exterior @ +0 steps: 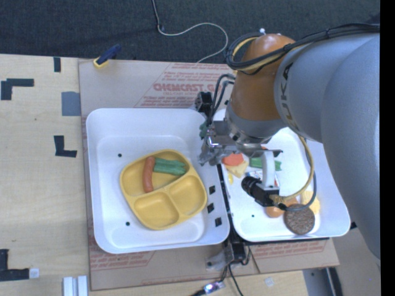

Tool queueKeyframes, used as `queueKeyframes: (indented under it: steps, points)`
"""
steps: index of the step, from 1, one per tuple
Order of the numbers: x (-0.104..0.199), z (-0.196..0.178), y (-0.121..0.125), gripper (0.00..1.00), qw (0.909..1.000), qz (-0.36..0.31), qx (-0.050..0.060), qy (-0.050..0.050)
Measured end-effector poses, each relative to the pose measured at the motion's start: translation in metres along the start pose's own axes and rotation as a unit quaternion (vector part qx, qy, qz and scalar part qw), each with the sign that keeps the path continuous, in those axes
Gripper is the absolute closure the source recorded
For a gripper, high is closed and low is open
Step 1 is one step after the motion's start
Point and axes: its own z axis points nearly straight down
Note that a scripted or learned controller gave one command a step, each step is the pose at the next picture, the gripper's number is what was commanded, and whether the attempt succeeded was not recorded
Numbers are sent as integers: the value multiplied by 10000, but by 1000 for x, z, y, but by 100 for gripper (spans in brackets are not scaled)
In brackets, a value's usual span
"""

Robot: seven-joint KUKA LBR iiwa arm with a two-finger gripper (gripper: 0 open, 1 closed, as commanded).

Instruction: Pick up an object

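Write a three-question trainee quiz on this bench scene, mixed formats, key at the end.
1. True or false: the yellow tray sits in the left bin.
2. Which lies in the tray beside the sausage? A) a green piece B) a brown disc C) an orange piece
3. Fill in: the brown disc lies in the ___ bin.

Key: 1 true; 2 A; 3 right
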Motion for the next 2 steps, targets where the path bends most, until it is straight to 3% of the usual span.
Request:
queueKeyframes:
  steps: [2]
  points:
    - [15,7,11,100,10000,26,12,-18]
